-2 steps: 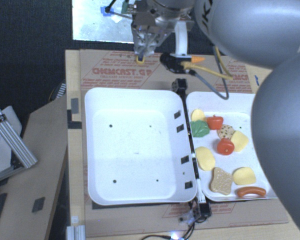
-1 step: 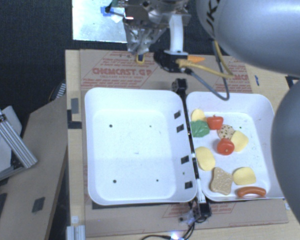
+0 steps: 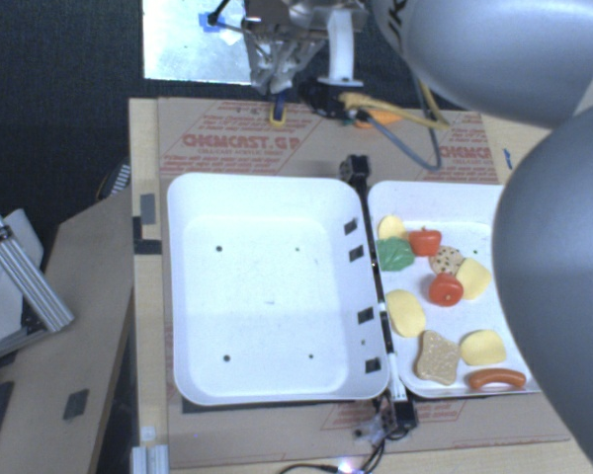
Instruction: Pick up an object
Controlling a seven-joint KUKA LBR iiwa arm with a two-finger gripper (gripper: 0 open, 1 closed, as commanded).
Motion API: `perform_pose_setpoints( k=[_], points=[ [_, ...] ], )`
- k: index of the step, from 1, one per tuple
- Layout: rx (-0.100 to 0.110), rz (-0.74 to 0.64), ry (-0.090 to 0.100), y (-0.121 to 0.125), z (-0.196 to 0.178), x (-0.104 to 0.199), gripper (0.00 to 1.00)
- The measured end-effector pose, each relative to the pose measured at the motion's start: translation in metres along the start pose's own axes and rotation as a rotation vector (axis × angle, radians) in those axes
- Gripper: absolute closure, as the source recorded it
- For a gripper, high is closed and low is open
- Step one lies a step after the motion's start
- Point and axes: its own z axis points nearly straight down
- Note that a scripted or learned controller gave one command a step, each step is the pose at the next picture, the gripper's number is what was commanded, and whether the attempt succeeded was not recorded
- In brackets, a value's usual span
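The right bin (image 3: pixel 474 197) holds several toy foods. Among them are a green leaf (image 3: pixel 395 255), a red tomato (image 3: pixel 445 289), a second red piece (image 3: pixel 426 241), a speckled cookie (image 3: pixel 446 260), a bread slice (image 3: pixel 437 356), a sausage (image 3: pixel 495 379) and several yellow pieces such as one at the bin's left side (image 3: pixel 406 312). My gripper (image 3: pixel 277 83) hangs high at the back of the bench, beyond the far rim of the left bin (image 3: pixel 267 188). It is far from the foods, and nothing shows under it.
The arm's large grey body (image 3: pixel 553 225) covers the right edge of the right bin. Cables (image 3: pixel 405 126) trail over the cardboard behind the bins. A small yellow item (image 3: pixel 277 118) sits on the cardboard below the gripper. A black divider (image 3: pixel 368 265) runs between the bins.
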Motion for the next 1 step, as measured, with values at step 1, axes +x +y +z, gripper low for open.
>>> perform_pose_setpoints(
  k=[1],
  points=[
    [0.002,-0.003,0.001,-0.0204,-0.0231,0.0001,1.0]
  ],
)
